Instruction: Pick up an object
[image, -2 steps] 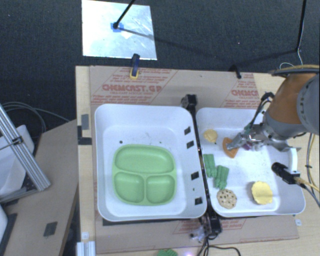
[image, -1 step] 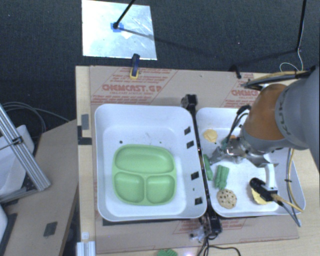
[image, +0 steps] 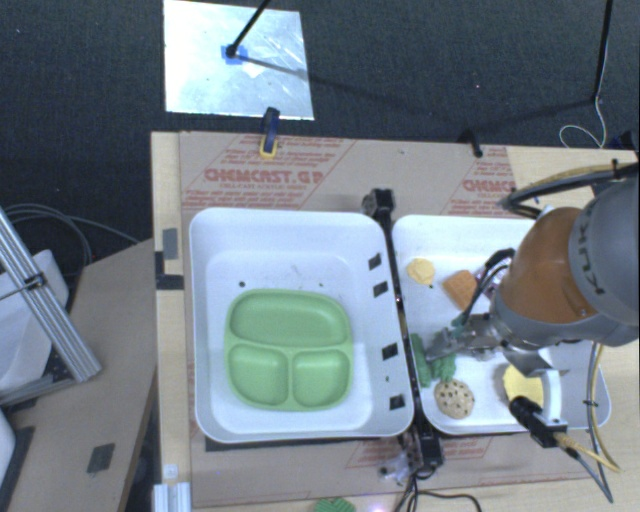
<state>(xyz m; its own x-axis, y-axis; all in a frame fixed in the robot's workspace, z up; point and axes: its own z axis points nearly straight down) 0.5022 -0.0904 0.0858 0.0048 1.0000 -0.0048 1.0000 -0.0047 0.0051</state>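
Currently the arm (image: 560, 275) reaches in from the right and hangs low over the right bin (image: 455, 232), wrist bent toward the bin's left wall. The claw (image: 445, 345) sits at the near-left part of that bin, right at a green object (image: 432, 368) lying against the divider; whether the claw is apart, together or clamped on anything, I cannot tell, since the parts blur into the green item. Candidate things all lie in this right bin: a cookie (image: 454, 398) just beside the green object toward the near rim, a yellow piece (image: 521, 384) partly under the arm, an orange piece (image: 460, 287) and a small pale yellow item (image: 421, 270) toward the far side. Left bin (image: 290, 228) holds a green divided tray (image: 289, 348), well apart from the arm. My judgement: the low pose at the green object suggests a grasp attempt there; its place tight against the wall likely leaves little room for closing cleanly. Nothing appears lifted yet.
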